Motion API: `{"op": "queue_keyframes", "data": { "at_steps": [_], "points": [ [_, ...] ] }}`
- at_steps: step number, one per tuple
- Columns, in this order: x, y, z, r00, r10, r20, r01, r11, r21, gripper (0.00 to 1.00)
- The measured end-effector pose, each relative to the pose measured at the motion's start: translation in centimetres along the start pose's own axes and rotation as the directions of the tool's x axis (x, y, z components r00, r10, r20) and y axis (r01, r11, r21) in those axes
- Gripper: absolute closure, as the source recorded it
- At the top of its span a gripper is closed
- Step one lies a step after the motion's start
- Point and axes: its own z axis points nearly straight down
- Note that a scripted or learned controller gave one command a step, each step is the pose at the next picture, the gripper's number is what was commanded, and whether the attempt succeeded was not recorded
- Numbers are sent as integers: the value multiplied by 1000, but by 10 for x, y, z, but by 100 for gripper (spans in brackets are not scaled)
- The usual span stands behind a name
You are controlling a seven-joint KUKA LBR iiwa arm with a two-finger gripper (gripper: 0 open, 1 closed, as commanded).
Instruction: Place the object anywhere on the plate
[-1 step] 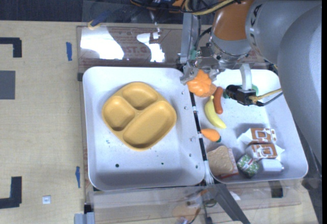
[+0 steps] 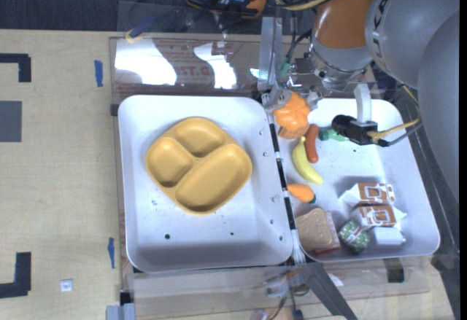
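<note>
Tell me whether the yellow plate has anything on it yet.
Empty: all three compartments of the yellow plate show bare, with the toy food in the right bin.

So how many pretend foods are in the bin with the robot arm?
7 I can see: orange pumpkin, sausage, banana, carrot, bread, broccoli, and a carton. More may hide under the arm.

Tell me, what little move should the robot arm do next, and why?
Probably lift a little. The gripper is low at the top left corner of the right bin, right at the orange pumpkin toy. The yellow plate sits in the left bin, across the rims. Whether the pumpkin is really caught is hard to tell, so a small lift would show that.
</note>
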Motion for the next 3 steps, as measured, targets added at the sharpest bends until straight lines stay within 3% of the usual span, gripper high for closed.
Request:
{"op": "queue_keyframes", "data": {
  "at_steps": [1, 2, 3],
  "points": [
    [57, -42, 36, 962, -275, -3, 275, 962, 6, 100],
    [105, 25, 43, 912, -409, 0, 409, 912, -3, 100],
    [140, -20, 12, 895, -447, -3, 447, 895, 4, 100]
  ]
}}
